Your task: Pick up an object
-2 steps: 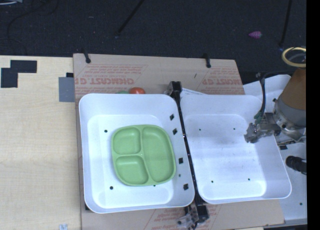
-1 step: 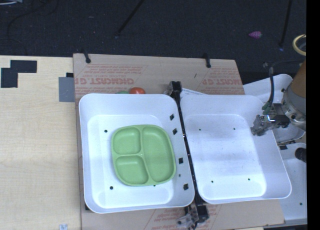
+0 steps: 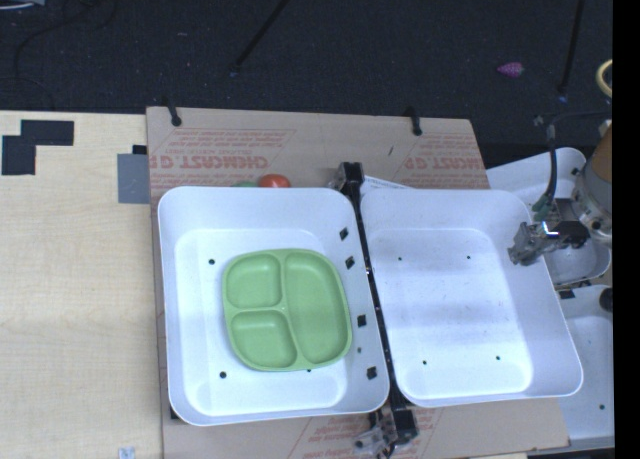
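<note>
A pale green, three-compartment plastic plate (image 3: 288,309) lies in the left white bin (image 3: 190,247), well apart from the gripper (image 3: 527,246) at the right bin's (image 3: 460,287) far right rim.

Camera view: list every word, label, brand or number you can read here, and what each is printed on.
Cardboard sheet behind the bins: red print, seen upside down, twice side by side; left copy looks like "CHEMCAST G P", not certain.
Right copy: cut off by the right bin, only "G P" guessable.
Cardboard below the bins: red print, too cut off to read.
Green divided plate in the left bin: no text.
</note>
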You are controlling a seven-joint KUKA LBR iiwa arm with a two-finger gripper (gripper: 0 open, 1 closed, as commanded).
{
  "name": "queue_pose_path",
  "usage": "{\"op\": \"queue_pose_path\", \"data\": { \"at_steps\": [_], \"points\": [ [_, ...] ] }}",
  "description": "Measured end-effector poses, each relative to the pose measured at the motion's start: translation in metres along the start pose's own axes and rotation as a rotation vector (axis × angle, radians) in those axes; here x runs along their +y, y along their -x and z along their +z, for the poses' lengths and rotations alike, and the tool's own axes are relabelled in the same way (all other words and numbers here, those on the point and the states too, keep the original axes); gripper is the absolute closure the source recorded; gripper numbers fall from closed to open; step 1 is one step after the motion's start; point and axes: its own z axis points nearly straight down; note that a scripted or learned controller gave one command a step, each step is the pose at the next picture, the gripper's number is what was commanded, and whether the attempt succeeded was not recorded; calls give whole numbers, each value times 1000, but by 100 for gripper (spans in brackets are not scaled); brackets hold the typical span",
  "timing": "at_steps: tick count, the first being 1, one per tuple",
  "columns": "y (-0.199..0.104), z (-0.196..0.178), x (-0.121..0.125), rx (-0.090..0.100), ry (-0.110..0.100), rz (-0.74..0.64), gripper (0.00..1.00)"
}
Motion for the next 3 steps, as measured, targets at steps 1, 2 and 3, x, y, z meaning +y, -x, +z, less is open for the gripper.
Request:
{"op": "queue_pose_path", "data": {
  "at_steps": [1, 2, 3],
  "points": [
    [-47, -6, 15, 2, -1, -4, 100],
    [-99, -13, 20, 2, -2, -3, 100],
    [-141, -7, 33, 2, -2, -2, 100]
  ]
}}
